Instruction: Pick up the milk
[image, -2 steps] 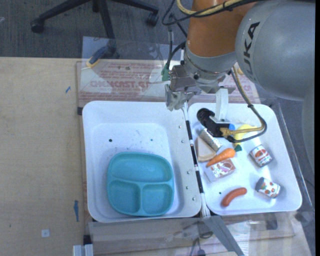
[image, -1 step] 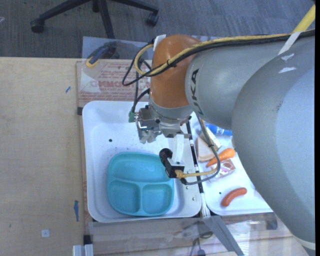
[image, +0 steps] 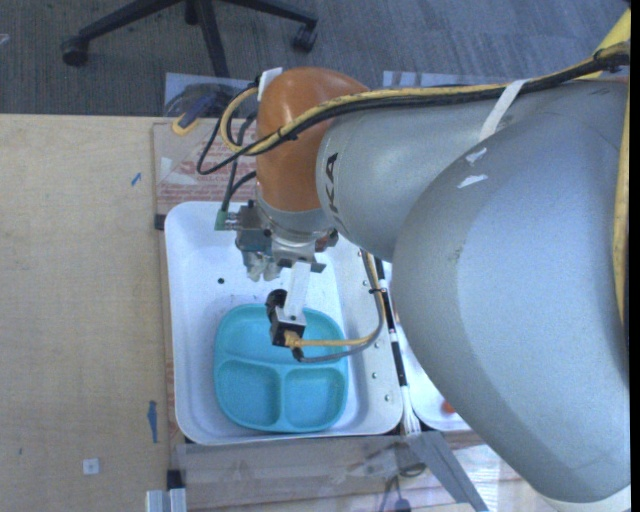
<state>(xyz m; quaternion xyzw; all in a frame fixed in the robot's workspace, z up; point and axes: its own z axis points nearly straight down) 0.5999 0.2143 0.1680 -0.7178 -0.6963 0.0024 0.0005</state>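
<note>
Nearest the lens is the arm (image: 500, 250), its grey bulk sweeping in from the right, with the orange band (image: 295, 130) above the wrist. Where the milk is cannot be told: no carton or bottle can be made out beneath the arm or around it.

The gripper (image: 265, 268) points down into the left bin (image: 190, 300), over that bin's bare white floor. Seen from above and partly masked by the wrist, it gives no sign of whether it is open or closed, and nothing can be seen held in it.

Just below the gripper in the view, toward the bin's near side, lies a blue tray (image: 250, 390). It has three compartments: one wide well on the side nearest the gripper and two smaller wells side by side beyond that. The tray lies flat, and its near edge is close to the bin's near wall.

To the gripper's right, past the left bin's wall, a corner of the right bin (image: 428, 395) peeks out from under the arm, with a small orange speck (image: 447, 408) in it.

Left of the gripper, well apart, spreads the pale wooden bench (image: 80, 300). Beyond the gripper, at the top of the view, a chair base (image: 190, 30) stands on grey carpet (image: 450, 40).
</note>
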